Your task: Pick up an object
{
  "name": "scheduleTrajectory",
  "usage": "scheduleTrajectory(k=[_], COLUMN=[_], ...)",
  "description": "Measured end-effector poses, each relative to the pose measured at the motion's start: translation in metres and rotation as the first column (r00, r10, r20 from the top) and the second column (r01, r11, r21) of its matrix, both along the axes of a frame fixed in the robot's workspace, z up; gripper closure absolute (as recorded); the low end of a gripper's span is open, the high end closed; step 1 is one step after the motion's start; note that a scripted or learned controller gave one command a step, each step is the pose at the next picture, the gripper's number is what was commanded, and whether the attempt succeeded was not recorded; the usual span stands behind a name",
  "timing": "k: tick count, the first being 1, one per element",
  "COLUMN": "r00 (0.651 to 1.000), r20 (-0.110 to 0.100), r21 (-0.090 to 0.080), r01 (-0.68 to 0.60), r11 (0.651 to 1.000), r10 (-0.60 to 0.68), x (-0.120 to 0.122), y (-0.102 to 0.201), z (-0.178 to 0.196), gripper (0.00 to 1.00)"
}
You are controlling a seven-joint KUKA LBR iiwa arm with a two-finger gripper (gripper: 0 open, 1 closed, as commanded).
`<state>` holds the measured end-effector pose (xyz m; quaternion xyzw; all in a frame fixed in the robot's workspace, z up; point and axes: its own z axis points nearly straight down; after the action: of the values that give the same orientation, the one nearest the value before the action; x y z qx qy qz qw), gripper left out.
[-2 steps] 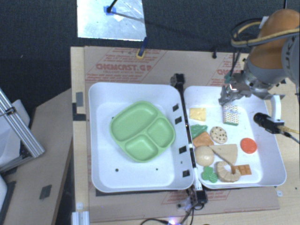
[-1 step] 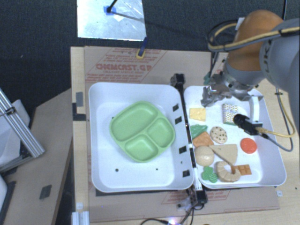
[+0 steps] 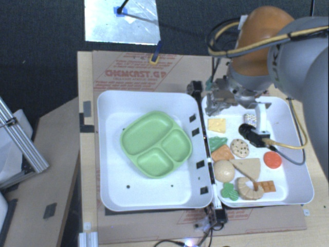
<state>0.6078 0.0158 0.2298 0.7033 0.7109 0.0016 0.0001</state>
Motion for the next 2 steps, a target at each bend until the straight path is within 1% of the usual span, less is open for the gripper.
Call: scheduleTrajectory(k=[1, 2], r00=[1.000, 1.000], r20=[-0.003, 0.000], r21=[0.001, 0.000], r01=[0.001, 0.001], r11=[1.000, 1.000], r10=[-0.001, -0.001], x=[-0.012, -0.007], y=[0.054, 0.094], z=[-0.009, 0.005], gripper=[1.00, 1.00])
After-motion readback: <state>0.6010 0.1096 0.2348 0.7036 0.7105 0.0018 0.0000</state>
